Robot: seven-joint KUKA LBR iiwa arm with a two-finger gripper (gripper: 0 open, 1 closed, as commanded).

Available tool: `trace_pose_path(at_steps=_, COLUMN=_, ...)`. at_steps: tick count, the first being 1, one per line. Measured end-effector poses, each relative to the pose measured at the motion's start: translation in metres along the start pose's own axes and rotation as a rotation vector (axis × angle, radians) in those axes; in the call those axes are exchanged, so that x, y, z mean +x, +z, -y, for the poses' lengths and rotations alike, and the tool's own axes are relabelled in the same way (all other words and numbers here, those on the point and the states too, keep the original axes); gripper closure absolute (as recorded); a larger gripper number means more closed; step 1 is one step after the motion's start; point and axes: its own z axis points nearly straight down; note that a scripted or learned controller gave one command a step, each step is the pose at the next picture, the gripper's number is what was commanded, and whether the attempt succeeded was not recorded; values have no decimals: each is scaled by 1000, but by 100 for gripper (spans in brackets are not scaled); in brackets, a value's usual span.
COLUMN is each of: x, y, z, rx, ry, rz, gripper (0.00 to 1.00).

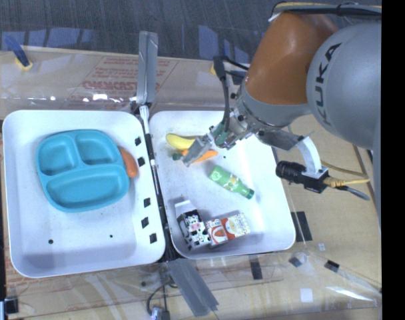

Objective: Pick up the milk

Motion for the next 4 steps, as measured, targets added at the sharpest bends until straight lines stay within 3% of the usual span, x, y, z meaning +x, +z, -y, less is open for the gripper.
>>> trace_pose_path(at_steps=1, x=61, y=31, z=4, rx=6, ry=-34, rz=-3, gripper=0)
trace_pose_path(at_steps=2, x=13, y=70, z=66, rx=6, ry=-14, rz=-3, gripper=0)
trace_pose_path(at_steps=3, x=20, y=14, z=61, rx=2, ry=-81, rz=-1, gripper=0)
trace_pose_path(at_steps=4, x=89, y=98, z=24, rx=6, ry=-102, rz=-3, gripper=0)
